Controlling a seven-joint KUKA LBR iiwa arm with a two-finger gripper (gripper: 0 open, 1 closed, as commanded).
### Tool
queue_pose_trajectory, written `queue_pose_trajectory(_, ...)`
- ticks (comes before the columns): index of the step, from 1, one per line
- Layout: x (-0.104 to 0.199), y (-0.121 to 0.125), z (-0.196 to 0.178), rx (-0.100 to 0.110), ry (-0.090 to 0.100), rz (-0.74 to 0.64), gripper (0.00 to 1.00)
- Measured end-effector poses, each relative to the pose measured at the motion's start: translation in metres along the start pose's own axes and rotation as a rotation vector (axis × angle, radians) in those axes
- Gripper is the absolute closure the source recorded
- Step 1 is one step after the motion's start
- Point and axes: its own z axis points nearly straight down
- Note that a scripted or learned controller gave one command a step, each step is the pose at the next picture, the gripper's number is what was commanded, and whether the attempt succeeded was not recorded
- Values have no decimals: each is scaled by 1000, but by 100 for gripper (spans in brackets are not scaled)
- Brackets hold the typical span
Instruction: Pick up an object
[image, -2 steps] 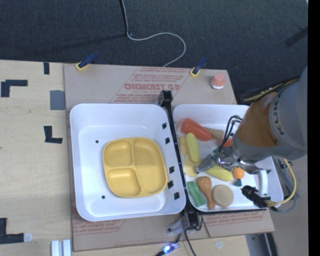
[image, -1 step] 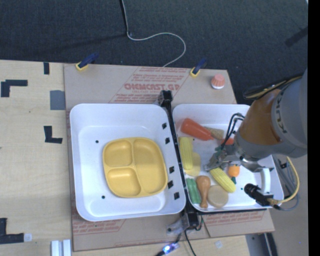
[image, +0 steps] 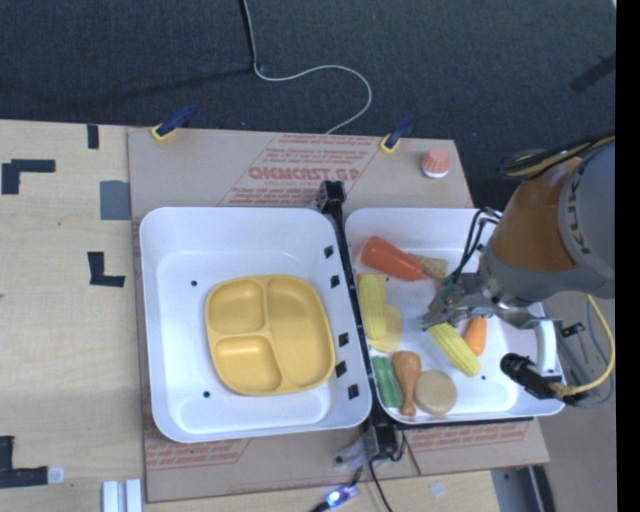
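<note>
The right bin (image: 440, 225) holds several toy foods. A long orange carrot (image: 392, 260) lies at its back left, with a yellow corn cob (image: 373, 298) in front of it. A second corn cob (image: 453, 347) and a small orange carrot (image: 477, 335) lie near the middle right. Along the front sit a green vegetable (image: 385, 381), a brown drumstick (image: 407, 371) and a round tan bun (image: 437, 392). My gripper (image: 441, 311) is low inside this bin, just above and left of the second corn cob and the small carrot. Nothing visibly hangs from it.
In the left bin (image: 170, 300) lies a yellow divided plate (image: 268, 333). A pink cap (image: 435, 163) rests on the cardboard behind the right bin. Two clamps (image: 172, 122) and a white cable (image: 310, 72) are at the back. The arm's body (image: 545, 235) covers the right bin's right side.
</note>
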Motion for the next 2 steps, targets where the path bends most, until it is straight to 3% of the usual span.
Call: queue_pose_trajectory(2, 4, -1, -91, -2, -1, -1, 100)
